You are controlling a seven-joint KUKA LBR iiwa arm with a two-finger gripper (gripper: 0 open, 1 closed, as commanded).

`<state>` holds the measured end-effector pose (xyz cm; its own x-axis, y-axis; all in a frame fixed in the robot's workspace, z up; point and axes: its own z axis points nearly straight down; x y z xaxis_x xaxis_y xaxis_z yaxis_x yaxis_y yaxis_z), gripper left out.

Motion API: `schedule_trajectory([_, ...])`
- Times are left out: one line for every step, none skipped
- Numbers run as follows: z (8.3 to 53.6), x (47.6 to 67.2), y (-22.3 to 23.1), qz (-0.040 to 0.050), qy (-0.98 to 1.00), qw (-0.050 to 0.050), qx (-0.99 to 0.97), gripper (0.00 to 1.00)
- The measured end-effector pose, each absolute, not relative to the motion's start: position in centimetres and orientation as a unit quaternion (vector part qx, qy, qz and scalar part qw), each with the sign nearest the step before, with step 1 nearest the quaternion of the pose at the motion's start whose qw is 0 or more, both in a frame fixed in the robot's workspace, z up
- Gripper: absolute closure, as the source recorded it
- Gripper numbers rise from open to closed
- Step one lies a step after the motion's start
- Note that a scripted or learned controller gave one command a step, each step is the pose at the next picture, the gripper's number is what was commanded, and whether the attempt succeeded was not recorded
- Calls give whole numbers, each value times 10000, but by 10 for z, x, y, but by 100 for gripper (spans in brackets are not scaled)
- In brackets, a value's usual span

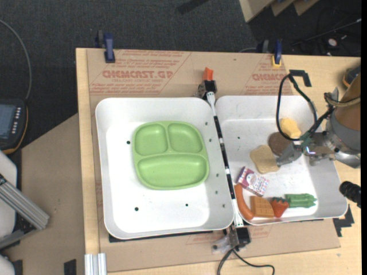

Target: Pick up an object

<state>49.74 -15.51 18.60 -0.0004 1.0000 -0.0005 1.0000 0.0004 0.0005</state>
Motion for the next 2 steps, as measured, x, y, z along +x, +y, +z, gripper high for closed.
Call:
schedule_trajectory([150,556,-198,-1,7071,23,7071,0])
schedule_trajectory([84,582,-176,-5,7079,14,7063,0])
